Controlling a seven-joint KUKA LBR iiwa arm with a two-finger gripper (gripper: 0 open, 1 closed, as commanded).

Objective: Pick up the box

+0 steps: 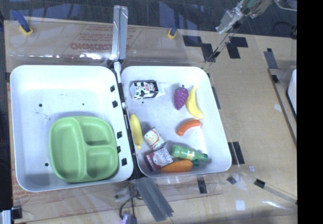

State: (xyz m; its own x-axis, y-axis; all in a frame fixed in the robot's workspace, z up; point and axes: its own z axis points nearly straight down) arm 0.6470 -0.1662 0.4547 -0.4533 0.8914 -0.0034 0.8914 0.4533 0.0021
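Observation:
A small box [146,90] with a black-and-white cow pattern lies flat in the far left part of the right bin [214,112], close to the divider. My gripper [227,22] hangs high at the top right, beyond the bin's far right corner and well away from the box. Nothing shows between it and the bin. The arm above it runs off the top right of the view.
Purple grapes [180,97], a banana [194,103], an orange sausage [187,126], a yellow piece [136,129], a small can [153,138], a red packet [159,157], a green bottle [187,153] and a carrot [176,166] share the right bin. A green divided plate [83,147] lies in the left bin [30,87].

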